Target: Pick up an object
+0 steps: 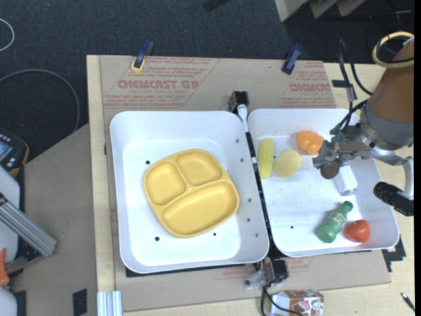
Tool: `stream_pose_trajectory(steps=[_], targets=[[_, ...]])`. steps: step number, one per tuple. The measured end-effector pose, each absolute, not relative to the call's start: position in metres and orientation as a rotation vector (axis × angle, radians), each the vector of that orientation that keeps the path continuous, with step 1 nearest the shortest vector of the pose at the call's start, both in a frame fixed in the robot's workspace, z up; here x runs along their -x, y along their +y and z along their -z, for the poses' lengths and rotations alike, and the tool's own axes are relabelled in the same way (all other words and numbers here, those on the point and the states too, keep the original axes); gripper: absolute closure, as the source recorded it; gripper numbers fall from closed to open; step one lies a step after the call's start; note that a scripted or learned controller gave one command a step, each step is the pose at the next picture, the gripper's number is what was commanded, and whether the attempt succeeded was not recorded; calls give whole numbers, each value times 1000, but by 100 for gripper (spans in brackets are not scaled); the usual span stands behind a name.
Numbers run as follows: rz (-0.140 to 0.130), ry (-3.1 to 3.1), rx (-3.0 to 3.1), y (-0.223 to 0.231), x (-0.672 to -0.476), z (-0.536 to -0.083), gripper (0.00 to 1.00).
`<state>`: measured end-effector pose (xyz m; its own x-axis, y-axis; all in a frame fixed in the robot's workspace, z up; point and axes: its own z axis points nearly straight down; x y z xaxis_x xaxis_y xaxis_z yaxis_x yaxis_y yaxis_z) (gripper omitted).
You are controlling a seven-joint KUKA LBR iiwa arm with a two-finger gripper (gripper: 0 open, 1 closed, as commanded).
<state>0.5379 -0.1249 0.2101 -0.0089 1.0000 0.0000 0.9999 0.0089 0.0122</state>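
The grey arm with the orange band is seen reaching in from the right, bent down over the far right part of the right shallow white bin. Its two-finger gripper is lowered toward the bin floor, and whether the jaws are spread or pressed together cannot be told. A small white block lies just near of the gripper, and an orange rounded plastic toy lies just to its left. Farther left in the same bin, a pale yellow round fruit toy is set touching or just beside a yellow corn cob toy, which lies along the bin's left wall. At the near right corner, a green plastic bottle toy is tilted beside a red tomato-like toy. In the left shallow white bin a yellow divided plastic plate is laid flat. Both bins are carried side by side on the board-covered tabletop.
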Motion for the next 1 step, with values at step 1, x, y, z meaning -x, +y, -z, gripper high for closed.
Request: stream_pose_trajectory(steps=[1], targets=[[-8, 2234, -2209, -21, -513, -246, 100]])
